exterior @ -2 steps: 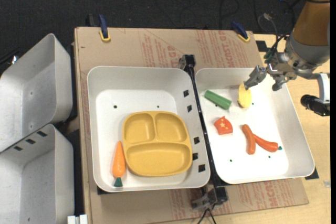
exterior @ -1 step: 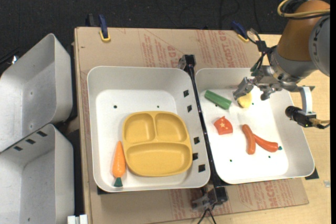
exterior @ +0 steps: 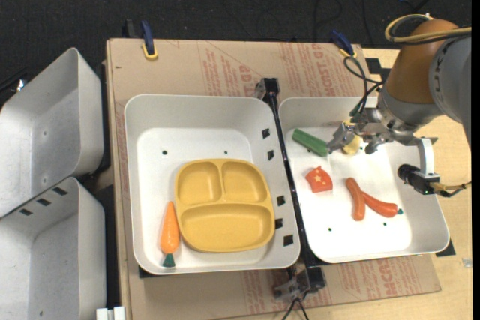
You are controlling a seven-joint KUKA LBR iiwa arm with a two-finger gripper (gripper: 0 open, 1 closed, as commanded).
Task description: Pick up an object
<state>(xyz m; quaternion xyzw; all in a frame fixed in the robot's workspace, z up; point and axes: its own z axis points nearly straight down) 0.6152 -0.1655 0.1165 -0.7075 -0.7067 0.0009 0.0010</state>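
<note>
My gripper hangs low over the back of the right bin, under the grey arm with its orange band. Its two fingers stand apart, so it is open. A small pale yellow piece lies between them on the bin floor. A green object lies just left of the gripper. A red piece sits in front of it. Two red-orange sausage-like pieces lie crossed near the bin's middle.
The left bin holds a yellow divided plate and an orange carrot along the plate's left side. A black divider runs between the bins. White trays stand off the bench at left.
</note>
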